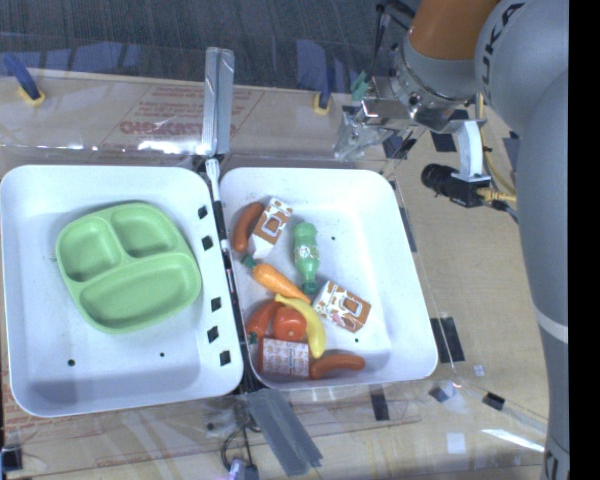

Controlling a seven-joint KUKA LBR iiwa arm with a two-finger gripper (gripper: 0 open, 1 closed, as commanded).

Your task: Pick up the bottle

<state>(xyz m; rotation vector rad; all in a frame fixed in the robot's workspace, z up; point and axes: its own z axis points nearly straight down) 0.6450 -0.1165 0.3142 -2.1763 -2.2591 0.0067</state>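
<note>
The bottle (305, 252) is small and green with a pale label. It lies in the middle of the right bin (380, 218), neck pointing to the back, between an orange-and-white carton (272, 220) and a carrot (276, 280). My gripper (364, 144) hangs above the back rim of the right bin, up and to the right of the bottle and well apart from it. It is open with nothing between its fingers.
Around the bottle lie a sausage (242, 226), a second carton (342, 308), a banana (311, 324), a red vegetable (264, 318), a can (285, 358) and another sausage (336, 365). The left bin (40, 368) holds a green divided plate (130, 265).
</note>
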